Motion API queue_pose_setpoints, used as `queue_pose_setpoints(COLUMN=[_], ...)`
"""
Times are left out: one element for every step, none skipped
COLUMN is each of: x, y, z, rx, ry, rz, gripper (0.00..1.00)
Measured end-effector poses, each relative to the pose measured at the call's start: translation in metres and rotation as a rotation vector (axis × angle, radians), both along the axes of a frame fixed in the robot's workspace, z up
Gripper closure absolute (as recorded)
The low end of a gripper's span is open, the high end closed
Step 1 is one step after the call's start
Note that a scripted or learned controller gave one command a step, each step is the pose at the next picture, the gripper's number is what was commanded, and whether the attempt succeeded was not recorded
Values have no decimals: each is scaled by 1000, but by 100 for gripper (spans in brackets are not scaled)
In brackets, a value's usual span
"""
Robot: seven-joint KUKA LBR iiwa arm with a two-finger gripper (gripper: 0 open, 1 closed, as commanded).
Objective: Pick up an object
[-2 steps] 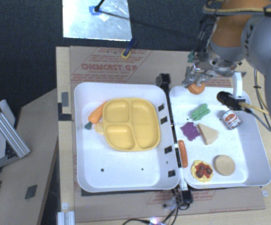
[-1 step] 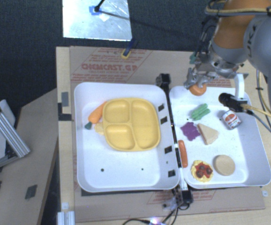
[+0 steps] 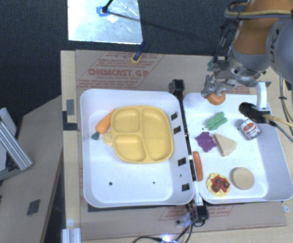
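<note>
Pizza toy (image 3: 218, 184) nearest; my jaws (image 3: 215, 92) hover at twelve o'clock of the right bin (image 3: 281, 158).
Orange piece (image 3: 217, 99) beneath: light, rigid, smooth; grip its sides. Jaw opening: cannot tell.

2 bins, both white: left bin (image 3: 93, 135), right bin (image 3: 276, 166). Yellow divided plate (image 3: 139, 134) in left bin; orange carrot (image 3: 104, 121) w/ green tip at its upper-left. Right bin items: orange piece (image 3: 217, 99) under gripper (image 3: 216, 91); green ridged piece (image 3: 216, 120); purple piece (image 3: 205, 141); tan wedge (image 3: 226, 145); red-orange sausage (image 3: 197, 165); small pizza (image 3: 219, 184), yellow rim w/ red topping, dark specks; tan round disc (image 3: 243, 178); can (image 3: 249, 129), red & white label, silver top. Arm (image 3: 281, 34) grey w/ orange band; gripper metallic grey. Bench board (image 3: 121, 72) tan cardboard w/ red print. Shiny silver sheet (image 3: 104, 14) at top, blue tape spot. Backdrop dark navy.
</note>
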State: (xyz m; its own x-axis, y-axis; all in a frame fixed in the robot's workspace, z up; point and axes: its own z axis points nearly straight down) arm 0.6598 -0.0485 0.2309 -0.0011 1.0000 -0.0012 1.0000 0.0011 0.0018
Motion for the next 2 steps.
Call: queue_pose_setpoints(x=[0,11], y=[8,2], z=[-16,-8], rx=[0,1], ry=[1,-2], rz=[3,2], gripper=[100,100])
